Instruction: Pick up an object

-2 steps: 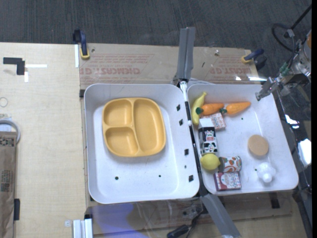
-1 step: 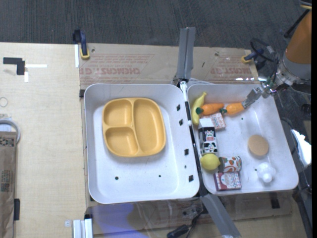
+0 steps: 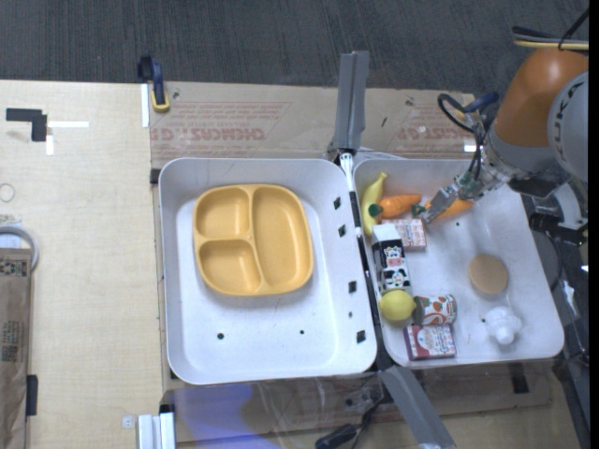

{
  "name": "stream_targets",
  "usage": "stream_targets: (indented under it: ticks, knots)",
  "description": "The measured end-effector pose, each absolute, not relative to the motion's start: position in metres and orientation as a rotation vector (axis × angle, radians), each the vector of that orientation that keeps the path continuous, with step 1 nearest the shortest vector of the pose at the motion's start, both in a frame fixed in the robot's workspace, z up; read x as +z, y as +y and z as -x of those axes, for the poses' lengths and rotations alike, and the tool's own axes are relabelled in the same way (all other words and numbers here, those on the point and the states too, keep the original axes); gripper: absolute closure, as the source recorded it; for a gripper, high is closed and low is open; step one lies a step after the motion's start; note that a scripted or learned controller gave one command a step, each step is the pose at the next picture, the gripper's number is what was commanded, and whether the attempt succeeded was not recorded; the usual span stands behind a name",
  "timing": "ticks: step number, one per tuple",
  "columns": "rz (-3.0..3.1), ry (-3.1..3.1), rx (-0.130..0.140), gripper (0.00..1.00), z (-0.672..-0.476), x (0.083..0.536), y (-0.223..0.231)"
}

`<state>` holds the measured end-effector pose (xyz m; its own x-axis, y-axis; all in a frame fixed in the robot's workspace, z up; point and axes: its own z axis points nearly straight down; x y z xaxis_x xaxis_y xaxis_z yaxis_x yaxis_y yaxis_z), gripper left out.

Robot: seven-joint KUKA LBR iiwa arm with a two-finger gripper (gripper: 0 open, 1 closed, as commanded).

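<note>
**Pincer low over the carrots in the right bin**

The arm (image 3: 547, 101) reaches into the right bin (image 3: 533, 251), its pincer (image 3: 447, 199) down at the bin's far edge, just beside an orange carrot (image 3: 401, 204) and seemingly touching a second orange piece (image 3: 456, 208). Whether the pincer stands apart or together cannot be told, and nothing is clearly seen between its tips. A banana (image 3: 373, 197) lies by the divider, with a cow-patterned carton (image 3: 392, 266), a lemon (image 3: 397, 305), a small can (image 3: 436, 309), a red packet (image 3: 430, 341), a tan disc (image 3: 488, 275) and a white lump (image 3: 503, 325) nearer. A good grasp likely means straddling the carrot across its narrow width and closing before lifting. The left bin (image 3: 187, 344) holds a yellow divided plate (image 3: 253, 239). Mirrored red lettering on the cardboard (image 3: 225, 120) behind appears to read "CHEMCO2".
</note>
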<state>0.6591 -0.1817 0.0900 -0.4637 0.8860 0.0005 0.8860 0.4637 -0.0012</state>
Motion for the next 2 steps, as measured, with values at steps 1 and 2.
stream_targets:
  ticks: [1,2]
  knots:
    - [1.627,-2.687,0.001,1.00,-0.660,0.098,-0.182]
    - [1.750,-2.609,0.003,1.00,-0.643,0.231,-0.198]
